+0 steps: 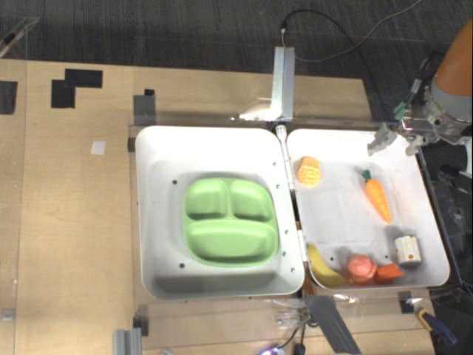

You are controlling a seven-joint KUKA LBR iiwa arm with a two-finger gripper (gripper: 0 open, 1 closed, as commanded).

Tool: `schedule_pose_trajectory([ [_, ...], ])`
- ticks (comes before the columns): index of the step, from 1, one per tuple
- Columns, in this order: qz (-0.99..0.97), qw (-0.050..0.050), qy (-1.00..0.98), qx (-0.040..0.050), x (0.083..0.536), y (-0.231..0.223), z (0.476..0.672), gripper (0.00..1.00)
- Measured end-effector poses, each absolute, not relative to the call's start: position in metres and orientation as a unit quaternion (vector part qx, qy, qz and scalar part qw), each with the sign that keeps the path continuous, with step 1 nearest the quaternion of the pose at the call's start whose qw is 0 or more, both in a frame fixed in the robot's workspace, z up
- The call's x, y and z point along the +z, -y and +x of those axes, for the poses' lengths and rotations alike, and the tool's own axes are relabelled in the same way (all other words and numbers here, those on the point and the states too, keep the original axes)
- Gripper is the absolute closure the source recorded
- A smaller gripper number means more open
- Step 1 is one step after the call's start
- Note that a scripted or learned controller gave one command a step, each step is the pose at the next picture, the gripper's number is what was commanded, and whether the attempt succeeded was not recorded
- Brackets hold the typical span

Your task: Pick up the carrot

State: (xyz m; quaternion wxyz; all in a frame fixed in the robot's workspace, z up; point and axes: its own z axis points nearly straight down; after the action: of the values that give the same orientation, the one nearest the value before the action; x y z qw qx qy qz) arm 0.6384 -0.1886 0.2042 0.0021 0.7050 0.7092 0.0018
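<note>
Seen from above, the gripper (395, 140) hangs over the right bin's (432, 220) far right corner, fingers spread wide with nothing between them. The carrot (378, 197) lies in that bin, just nearer than the gripper.

two white bins (159, 198), one green tray (230, 220), one carrot (377, 196), five other toy foods.

Smooth, matt white plastic bins (214, 143) on a wooden bench (66, 220).
</note>
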Motion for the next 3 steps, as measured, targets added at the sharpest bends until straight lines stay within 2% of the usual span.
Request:
schedule_pose_trajectory([
  [1,0.696,0.003,-0.718,0.0023,0.096,0.203,0.605,0.00],
  [2,0.695,0.006,-0.719,0.0045,0.108,0.202,0.608,1.00],
  [3,0.739,0.003,-0.674,0.0023,0.216,0.135,0.603,1.00],
])
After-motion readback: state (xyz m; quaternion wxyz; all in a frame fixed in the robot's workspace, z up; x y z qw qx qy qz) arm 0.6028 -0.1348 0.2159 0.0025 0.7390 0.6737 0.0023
